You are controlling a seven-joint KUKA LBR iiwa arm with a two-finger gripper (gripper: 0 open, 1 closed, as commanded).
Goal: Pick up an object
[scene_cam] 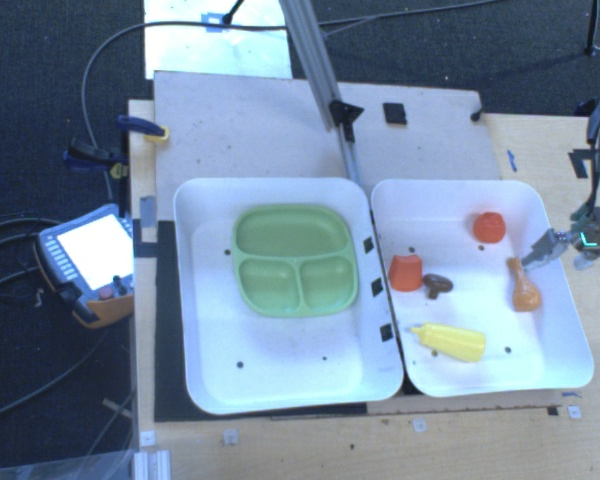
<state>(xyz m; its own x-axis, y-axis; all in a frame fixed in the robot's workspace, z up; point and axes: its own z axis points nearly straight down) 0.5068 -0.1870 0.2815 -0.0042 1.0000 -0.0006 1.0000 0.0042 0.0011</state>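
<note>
1. Orange toy [524, 286], shaped a bit like a chicken leg, lies in the right bin [570, 363], near that bin's right wall. It is the thing closest to the gripper [540, 252], so it looks like the one to pick.
2. It is probably light, hard plastic. It may be smooth and could slip or roll.
3. The best place to grab looks like the thin top end, since the fat round bottom is wider.
4. The gripper sits just beside the top of the toy, coming in from the right. I cannot tell how it is set, because it is small and blurry.
5. Other toys share this bin: a small red cup [489, 227], an orange-red cup [405, 273], a brown thing [437, 285] and a yellow bottle [452, 342]. All are well apart from the orange toy, so there is room.
6. The bin floor is flat, white and smooth. The wall is close, so the gripper could bump it.
7. A green plate [294, 259] rests in the left bin [210, 368].
</note>
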